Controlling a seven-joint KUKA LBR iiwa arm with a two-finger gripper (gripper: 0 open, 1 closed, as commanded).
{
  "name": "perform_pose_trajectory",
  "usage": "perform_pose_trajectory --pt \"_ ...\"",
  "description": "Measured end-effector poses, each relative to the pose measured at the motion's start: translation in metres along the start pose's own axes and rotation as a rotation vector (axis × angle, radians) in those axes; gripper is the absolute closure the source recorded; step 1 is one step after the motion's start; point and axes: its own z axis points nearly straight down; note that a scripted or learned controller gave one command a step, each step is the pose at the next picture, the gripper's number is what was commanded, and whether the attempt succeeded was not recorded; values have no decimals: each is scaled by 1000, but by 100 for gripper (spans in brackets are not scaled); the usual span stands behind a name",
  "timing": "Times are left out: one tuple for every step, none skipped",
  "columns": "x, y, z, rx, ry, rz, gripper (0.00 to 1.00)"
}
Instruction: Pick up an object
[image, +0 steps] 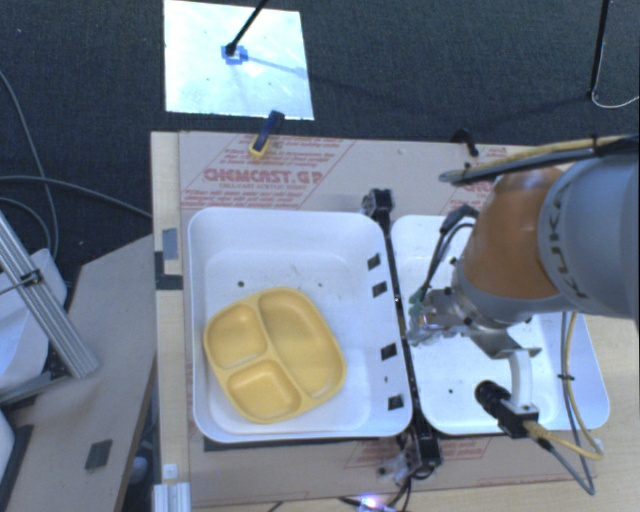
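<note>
A yellow divided plate (273, 352) with three compartments lies flat in the left bin (290, 232), towards its front left. My gripper (428, 324) hangs low over the left part of the right bin (580, 385), close to the wall between the bins. The bulky grey and orange wrist (512, 245) covers most of it from above. I see nothing between the gripper and the bin floor; that spot is largely hidden by the arm.
A row of black clips (384, 290) runs along the divider between the bins. A black connector with a yellow cable (505, 408) hangs from the arm over the right bin's front. Cardboard (265, 172) lies under the bins, with a small yellow-and-blue tool (265, 135) on its far edge.
</note>
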Motion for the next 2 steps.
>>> perform_pose_trajectory --pt "-6 -1 5 7 -2 10 0" --pt "182 99 28 1 5 -7 0"
